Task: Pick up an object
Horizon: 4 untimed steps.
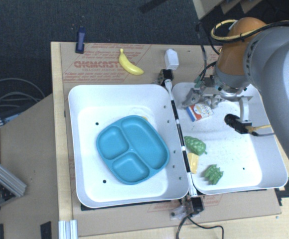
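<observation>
While the gripper [203, 98] hangs low at the far end of the right-hand bin [234, 151], you cannot tell whether it is wide or narrow. Your packet [200, 112], red, white and blue, lies just under it. Nearer the front lie a green toy [195, 145], a yellow bit [192, 162] and a second green toy [213, 174]. A blue tray [131, 149] sits in the left-hand bin [84, 108].

You had a small white packet [200, 112], printed red and blue, lying flat at the far left of the right bin [246, 151]. Lower in the view lay a knobbly green lump [195, 145], a yellow wedge [192, 162] and a second green lump [213, 174].
</observation>
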Each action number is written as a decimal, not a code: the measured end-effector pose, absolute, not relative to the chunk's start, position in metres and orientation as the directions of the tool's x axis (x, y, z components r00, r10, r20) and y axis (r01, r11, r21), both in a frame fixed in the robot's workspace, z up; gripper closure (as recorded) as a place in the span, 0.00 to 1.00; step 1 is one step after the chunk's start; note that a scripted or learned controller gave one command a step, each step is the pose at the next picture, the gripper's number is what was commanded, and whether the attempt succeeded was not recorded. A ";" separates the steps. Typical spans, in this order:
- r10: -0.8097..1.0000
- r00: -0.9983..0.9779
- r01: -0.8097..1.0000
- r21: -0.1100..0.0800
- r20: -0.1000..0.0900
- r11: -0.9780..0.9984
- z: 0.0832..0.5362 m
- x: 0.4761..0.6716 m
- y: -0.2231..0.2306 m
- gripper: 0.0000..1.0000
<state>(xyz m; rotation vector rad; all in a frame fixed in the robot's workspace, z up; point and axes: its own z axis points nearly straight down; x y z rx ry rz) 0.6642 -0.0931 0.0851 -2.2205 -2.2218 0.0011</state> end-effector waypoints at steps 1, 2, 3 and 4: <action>1.000 0.000 1.000 0.002 -0.001 0.000 0.085 0.667 -0.093 0.00; 1.000 0.000 1.000 -0.003 0.000 0.000 0.085 0.659 -0.093 0.00; 1.000 0.000 1.000 0.003 -0.001 0.000 0.085 0.667 -0.106 0.00; 1.000 0.000 1.000 -0.002 0.001 0.000 0.085 0.642 -0.096 0.00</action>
